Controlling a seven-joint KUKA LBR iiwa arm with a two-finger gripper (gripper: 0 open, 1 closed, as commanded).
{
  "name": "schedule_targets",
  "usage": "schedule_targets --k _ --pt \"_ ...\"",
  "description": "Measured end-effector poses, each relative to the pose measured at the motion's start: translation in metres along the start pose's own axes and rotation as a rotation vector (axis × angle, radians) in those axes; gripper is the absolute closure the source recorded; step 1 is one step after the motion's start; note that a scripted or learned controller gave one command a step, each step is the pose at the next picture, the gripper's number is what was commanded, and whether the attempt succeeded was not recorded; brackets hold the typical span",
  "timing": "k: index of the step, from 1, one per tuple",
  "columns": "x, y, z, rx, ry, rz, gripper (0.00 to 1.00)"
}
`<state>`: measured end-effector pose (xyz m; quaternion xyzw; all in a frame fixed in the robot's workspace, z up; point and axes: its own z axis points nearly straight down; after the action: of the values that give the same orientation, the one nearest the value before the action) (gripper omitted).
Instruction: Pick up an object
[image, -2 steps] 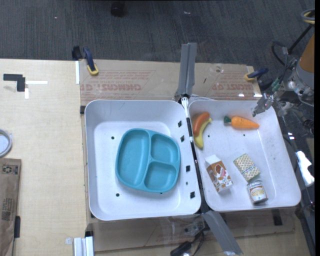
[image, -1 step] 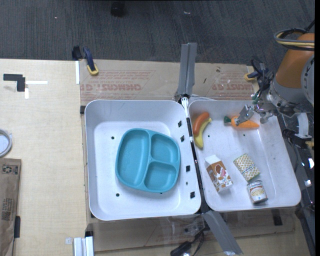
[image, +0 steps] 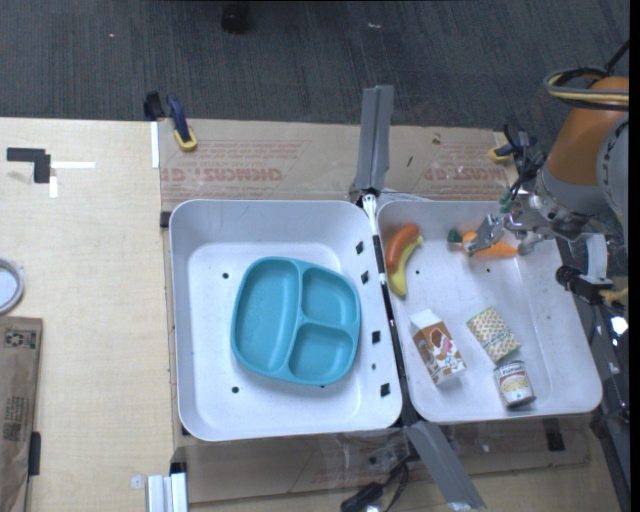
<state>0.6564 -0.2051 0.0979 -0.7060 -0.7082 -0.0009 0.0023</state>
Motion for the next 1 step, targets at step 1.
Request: schedule_targets --k 1 --pt "0.0023 0.0005 -0.0085 0.002 0.002 -0.005 1.0"
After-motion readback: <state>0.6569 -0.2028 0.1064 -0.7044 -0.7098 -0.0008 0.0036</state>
